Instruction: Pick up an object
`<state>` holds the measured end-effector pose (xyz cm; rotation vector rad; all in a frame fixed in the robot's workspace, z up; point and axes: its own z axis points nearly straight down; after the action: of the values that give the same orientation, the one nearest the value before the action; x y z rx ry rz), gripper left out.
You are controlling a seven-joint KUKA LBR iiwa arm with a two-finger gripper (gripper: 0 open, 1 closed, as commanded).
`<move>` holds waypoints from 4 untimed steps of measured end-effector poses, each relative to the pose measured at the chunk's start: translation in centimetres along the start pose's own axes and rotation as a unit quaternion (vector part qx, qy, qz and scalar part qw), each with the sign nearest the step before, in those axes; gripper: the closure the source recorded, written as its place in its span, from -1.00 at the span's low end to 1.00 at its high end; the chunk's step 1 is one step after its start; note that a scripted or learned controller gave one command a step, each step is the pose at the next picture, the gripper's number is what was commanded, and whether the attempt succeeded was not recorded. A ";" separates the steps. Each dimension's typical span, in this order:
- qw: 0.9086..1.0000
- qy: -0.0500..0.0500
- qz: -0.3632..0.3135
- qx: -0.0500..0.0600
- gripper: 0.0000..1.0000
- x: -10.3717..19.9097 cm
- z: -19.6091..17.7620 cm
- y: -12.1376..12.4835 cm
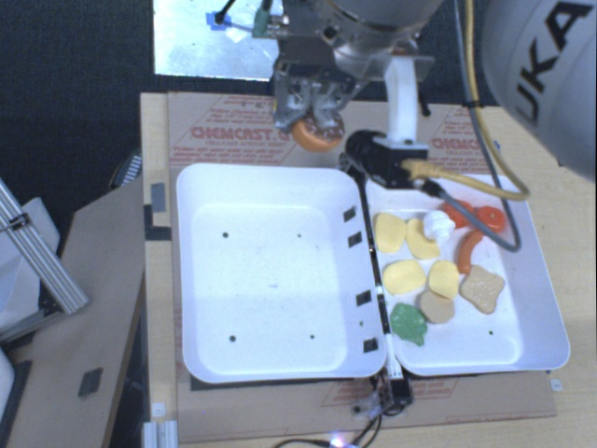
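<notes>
The left bin (266, 269) sits bare on the table (103, 278). Above its far rim, the hand (312, 119) grips an orange round object (317, 138) between narrow fingers. The right bin (522, 329) holds toy food pieces (434, 269).

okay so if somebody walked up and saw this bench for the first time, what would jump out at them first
Probably the big grey arm with the gripper raised above the far edge of the left bin, an orange round item between its fingers. Next, the cluster of toy food in the right bin: yellow pieces, a green piece, a toast slice and red-orange pieces near its far side.
</notes>
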<state>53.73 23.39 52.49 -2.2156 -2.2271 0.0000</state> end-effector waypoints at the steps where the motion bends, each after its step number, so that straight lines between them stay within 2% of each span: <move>1: 1.000 0.000 0.000 0.000 1.00 0.0 -0.9 -3.4; 2: 1.000 0.000 0.000 0.000 1.00 0.0 -1.0 -5.1; 3: 1.000 0.000 0.002 0.000 1.00 -4.6 -1.0 -5.1; 4: 1.000 0.000 0.005 -0.001 1.00 -11.5 -1.0 -5.1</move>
<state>48.69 11.82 53.54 -2.2285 -2.2172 -0.0016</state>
